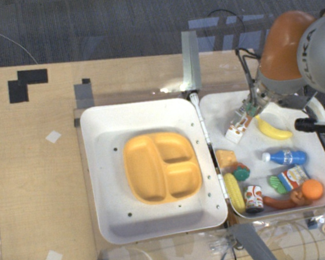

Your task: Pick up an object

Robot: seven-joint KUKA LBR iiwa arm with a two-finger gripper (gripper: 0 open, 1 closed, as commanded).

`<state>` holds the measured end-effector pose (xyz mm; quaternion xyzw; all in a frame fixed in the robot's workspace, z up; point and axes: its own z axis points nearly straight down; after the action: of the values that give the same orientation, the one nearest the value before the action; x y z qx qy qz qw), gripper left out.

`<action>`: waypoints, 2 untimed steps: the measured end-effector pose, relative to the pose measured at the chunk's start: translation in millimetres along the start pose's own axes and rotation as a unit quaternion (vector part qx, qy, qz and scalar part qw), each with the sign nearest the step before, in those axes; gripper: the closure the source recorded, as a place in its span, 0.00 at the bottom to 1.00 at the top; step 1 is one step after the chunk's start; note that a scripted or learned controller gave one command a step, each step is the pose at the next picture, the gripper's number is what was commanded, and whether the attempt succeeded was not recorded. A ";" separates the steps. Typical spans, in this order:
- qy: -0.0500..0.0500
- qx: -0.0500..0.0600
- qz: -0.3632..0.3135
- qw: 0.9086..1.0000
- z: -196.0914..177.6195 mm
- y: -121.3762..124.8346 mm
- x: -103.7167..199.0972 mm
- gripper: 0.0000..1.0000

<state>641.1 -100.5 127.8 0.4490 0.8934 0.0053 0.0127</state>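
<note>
The right bin (323,135) holds the loose objects. A small white and brown packet (237,128) lies tilted near its upper left. A yellow banana (273,130) is just right of it. My gripper (251,107) hangs below the orange band of the arm, at the packet's upper right end, and seems to touch it. Lower down lie a blue bottle (285,156), a corn cob (234,188), a small can (253,198), an orange (313,190) and a sausage (280,202).
The left bin (104,164) carries a yellow divided tray (161,167). A metal post (192,63) stands behind the seam between the bins. A small carton (289,179), a green piece (241,173) and a tan piece (226,158) crowd the right bin's lower half.
</note>
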 end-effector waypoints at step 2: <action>-0.002 0.000 0.125 0.992 6.2 -5.5 -41.2 0.00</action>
<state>661.4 -136.9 122.2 0.5568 0.8305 0.0057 0.0132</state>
